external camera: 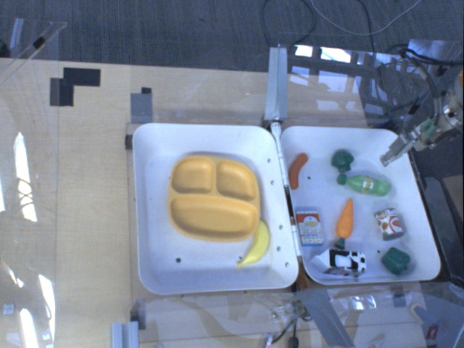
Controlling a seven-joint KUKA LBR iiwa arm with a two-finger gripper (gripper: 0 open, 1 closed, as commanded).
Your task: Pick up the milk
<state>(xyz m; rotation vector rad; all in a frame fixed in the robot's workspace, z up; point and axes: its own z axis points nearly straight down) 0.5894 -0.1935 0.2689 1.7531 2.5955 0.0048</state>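
The milk (346,261) is a small carton with black-and-white cow patches, lying on its side near the front edge of the right bin (428,227). My gripper (391,154) reaches in from the right and hangs over the bin's far right corner, well behind the milk and to its right. Nothing shows in the gripper. The broccoli, the bottle and the carrot lie between it and the milk.
The right bin also holds a red sausage (297,170), broccoli (342,160), a green bottle (367,185), a carrot (345,219), a red-topped box (309,227), a red-and-white carton (390,223) and a dark green piece (396,261). The left bin (148,216) holds a yellow tray (214,197) and a banana (257,245).
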